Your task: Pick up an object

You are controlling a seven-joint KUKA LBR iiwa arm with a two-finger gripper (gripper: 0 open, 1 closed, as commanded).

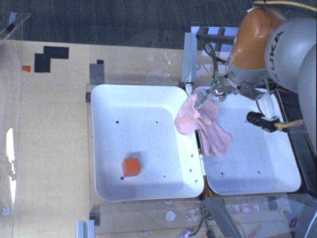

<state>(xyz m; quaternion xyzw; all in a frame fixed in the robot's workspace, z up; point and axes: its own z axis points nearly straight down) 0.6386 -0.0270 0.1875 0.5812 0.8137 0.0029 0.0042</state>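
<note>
An orange block (131,167) sits in the lower left part of the left bin (106,192), well apart from everything else. Further right, a pink cloth (202,126) hangs across the divide between the two bins, its bulk draped over the left bin's right rim and trailing into the right bin (262,182). The gripper (207,96) pinches the cloth's top edge between its fingers, just above that rim, below the arm's orange band (250,33).

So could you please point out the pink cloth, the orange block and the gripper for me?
pink cloth (204,128), camera view, middle of its folds.
orange block (131,167), camera view, top face.
gripper (205,97), camera view, between its fingertips, on the cloth's upper end.
</note>
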